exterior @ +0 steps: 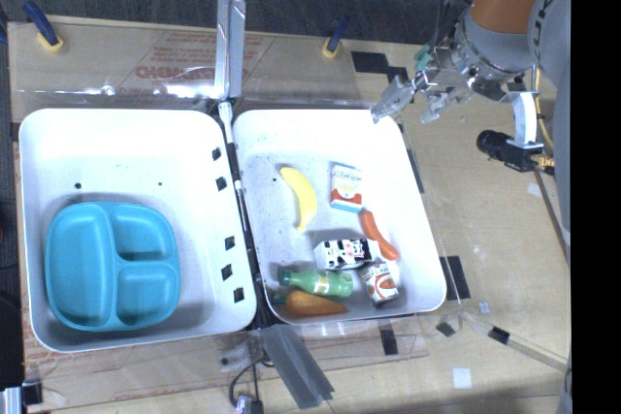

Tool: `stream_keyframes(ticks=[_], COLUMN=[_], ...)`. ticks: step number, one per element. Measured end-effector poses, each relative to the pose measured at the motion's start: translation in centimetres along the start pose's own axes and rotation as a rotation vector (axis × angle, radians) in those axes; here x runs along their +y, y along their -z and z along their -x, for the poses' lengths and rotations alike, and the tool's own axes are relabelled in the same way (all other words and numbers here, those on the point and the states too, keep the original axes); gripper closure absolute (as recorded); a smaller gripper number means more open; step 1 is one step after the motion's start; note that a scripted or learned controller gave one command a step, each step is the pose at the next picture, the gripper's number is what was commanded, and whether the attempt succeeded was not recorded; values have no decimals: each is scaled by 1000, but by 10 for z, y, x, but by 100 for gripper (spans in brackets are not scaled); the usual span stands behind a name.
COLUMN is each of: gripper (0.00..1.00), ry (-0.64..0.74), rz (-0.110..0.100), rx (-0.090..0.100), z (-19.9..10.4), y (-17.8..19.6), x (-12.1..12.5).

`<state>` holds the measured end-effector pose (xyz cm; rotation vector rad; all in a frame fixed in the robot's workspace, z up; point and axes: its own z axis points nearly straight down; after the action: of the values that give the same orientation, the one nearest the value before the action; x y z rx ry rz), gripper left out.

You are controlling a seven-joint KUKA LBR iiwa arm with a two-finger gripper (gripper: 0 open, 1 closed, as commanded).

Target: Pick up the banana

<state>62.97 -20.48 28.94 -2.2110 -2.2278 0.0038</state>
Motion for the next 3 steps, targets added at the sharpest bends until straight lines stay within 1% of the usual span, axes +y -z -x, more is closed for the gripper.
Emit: stream_keyframes(ticks=[1,2,3], gripper=[0,0,100], ry=[112,108,111], rz=[0,0,0], rx=[-1,-1,-1], z=[-68,-109,-108], y=[-108,-198,-188], x=[0,-16,-16])
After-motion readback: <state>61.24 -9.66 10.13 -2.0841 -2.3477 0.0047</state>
